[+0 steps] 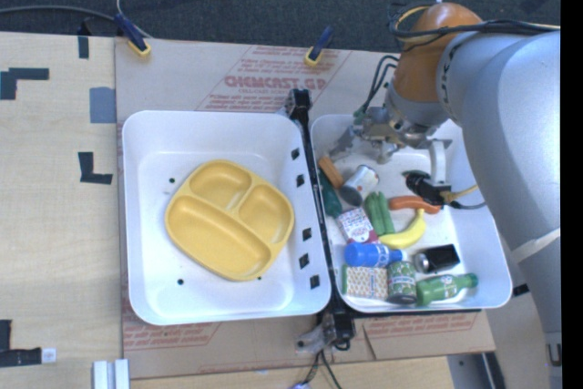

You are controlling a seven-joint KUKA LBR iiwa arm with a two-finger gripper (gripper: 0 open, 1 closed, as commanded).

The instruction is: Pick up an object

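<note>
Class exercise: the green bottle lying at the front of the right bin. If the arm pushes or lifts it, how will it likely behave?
The green bottle lies on its side, so a sideways push would probably roll it. Its smooth, glossy surface may slip in a grip. The can touching it would likely shift too.

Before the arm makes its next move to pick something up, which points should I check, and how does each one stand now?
1. Pincer is above the right bin: ok.
2. Pincer holds an object: cannot tell.
3. Objects are in reach in the right bin, such as the banana and the green bottle: ok.
4. Objects lie apart enough for a clean grasp: not ok, they are crowded.
5. Yellow divided plate lies flat in the left bin: ok.
</note>
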